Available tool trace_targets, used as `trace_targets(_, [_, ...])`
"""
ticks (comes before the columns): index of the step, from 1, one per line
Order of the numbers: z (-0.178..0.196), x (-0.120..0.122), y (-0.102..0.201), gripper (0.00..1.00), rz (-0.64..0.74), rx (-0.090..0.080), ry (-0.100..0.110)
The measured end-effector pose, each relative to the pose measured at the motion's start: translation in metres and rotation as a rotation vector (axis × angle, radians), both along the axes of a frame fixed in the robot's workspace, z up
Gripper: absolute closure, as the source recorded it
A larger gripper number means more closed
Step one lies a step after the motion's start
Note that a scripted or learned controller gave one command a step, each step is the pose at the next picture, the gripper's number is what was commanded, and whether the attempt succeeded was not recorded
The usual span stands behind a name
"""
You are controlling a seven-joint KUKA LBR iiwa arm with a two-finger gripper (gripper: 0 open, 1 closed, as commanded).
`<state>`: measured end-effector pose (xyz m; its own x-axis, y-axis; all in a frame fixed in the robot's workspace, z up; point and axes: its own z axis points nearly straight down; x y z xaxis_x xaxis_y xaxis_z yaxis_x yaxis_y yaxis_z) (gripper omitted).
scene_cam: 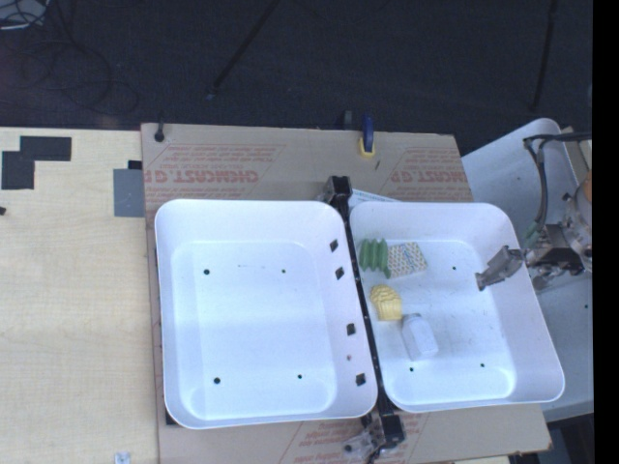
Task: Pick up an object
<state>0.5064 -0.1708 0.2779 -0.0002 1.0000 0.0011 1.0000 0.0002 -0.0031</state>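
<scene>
I am watching the gripper (495, 269) hanging at the right side of the frame, over the right-hand bin (522, 375) near its right wall, and from up here I cannot tell how it is set. Nothing is showing in its grasp. The pickable things are all lying in the left part of that bin: a green ridged object (374, 255) is sitting toward the upper left, touching a speckled packet (406, 258) just to its right. A yellow ridged object (386, 304) is lying below them, and a small white block (419, 336) is resting lower still, near the bin's middle. The left-hand bin (184, 356) is sitting beside it.
</scene>
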Motion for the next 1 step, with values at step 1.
trace_targets(1, [0.0097,-0.0001,-0.0007,1.0,0.001,0.001,0.001])
